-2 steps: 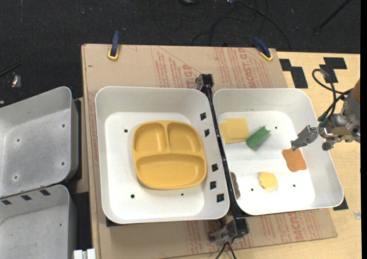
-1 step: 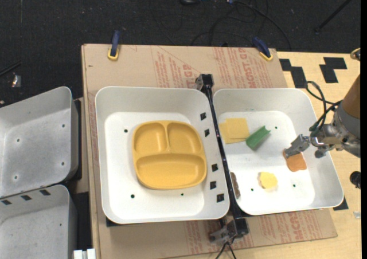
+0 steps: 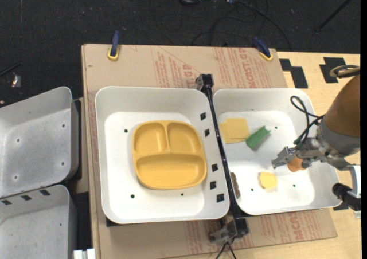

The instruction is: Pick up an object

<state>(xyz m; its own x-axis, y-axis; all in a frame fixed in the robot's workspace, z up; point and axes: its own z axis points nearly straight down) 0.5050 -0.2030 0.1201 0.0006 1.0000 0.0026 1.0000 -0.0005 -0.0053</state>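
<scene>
A small orange object (image 3: 295,164) is held between the fingers of the gripper (image 3: 291,160) over the right bin (image 3: 304,195).

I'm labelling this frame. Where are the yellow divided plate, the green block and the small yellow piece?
yellow divided plate (image 3: 170,166): camera view, floor of its large lower compartment.
green block (image 3: 257,137): camera view, middle of its top face.
small yellow piece (image 3: 267,181): camera view, its centre.

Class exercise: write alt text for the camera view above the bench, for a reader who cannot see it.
A grey robot arm reaches in from the right, its hand low over the right bin, near a small orange object, a yellow piece, a green block and a flat yellow square. The left bin holds a yellow divided plate.
</scene>
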